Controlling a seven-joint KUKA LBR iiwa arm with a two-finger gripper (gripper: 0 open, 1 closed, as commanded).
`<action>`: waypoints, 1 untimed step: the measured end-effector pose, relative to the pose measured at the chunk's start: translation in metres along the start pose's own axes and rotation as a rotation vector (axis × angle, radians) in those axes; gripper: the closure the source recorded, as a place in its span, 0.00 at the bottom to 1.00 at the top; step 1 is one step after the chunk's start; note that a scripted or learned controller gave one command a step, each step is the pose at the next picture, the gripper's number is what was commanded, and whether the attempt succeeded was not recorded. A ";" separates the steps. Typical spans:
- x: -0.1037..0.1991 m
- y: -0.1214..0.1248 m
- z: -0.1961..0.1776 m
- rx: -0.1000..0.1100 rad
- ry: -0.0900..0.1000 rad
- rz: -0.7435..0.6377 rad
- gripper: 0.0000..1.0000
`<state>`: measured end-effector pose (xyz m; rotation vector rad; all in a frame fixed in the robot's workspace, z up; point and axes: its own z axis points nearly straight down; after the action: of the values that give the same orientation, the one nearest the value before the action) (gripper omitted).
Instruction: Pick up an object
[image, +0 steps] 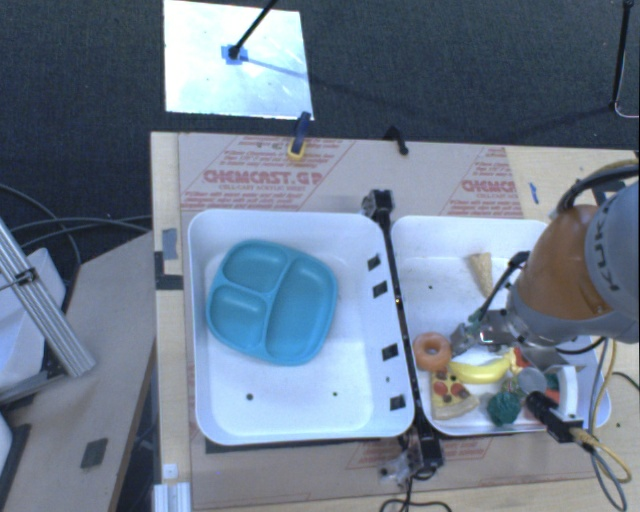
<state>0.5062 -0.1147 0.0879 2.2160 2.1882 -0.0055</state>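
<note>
Toys crowd the right bin's (430, 245) near corner: donut (432, 351), banana (480, 370), pizza slice (452, 397) and broccoli (505, 405), with a cone (482, 270) farther back. Gripper (478, 335) hangs just above the banana beside the donut; whether it's spread or closed, I can't tell. Left bin (300, 410) carries a blue divided plate (271, 301).

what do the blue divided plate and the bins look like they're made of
The blue divided plate: likely moulded plastic, matte, with soft rounded compartment ridges. The left bin and right bin: probably glossy white plastic or enamelled metal; smooth, faintly reflective walls leave it open.
</note>
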 end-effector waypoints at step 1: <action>0.008 0.013 -0.001 -0.009 -0.009 -0.001 0.00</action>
<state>0.5196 -0.1073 0.0892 2.2055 2.1807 -0.0048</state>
